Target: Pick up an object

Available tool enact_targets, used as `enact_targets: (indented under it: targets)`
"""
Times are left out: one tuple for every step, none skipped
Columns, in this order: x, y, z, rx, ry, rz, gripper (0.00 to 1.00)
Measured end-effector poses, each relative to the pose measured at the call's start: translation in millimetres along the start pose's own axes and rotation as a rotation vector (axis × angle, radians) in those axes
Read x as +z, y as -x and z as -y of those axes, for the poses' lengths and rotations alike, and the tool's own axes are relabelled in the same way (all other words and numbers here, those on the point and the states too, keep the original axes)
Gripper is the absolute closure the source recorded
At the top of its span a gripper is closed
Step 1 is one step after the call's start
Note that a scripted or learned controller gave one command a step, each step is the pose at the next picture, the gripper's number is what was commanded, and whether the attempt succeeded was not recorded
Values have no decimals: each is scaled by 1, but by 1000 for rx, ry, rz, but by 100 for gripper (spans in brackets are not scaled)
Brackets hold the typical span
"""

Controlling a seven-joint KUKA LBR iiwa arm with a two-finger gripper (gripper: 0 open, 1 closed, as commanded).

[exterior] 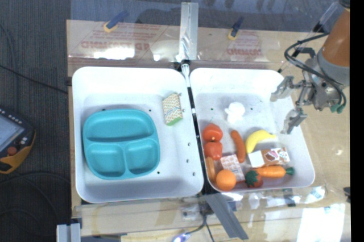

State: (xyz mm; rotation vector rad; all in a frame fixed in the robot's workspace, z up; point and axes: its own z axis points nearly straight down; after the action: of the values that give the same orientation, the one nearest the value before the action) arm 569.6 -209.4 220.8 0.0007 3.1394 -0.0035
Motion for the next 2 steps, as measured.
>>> enact_targets:
  targets:
    - [129,-18,-42,101,0,9,0]
    - [129,-20,-105,-30,-4,16,0]
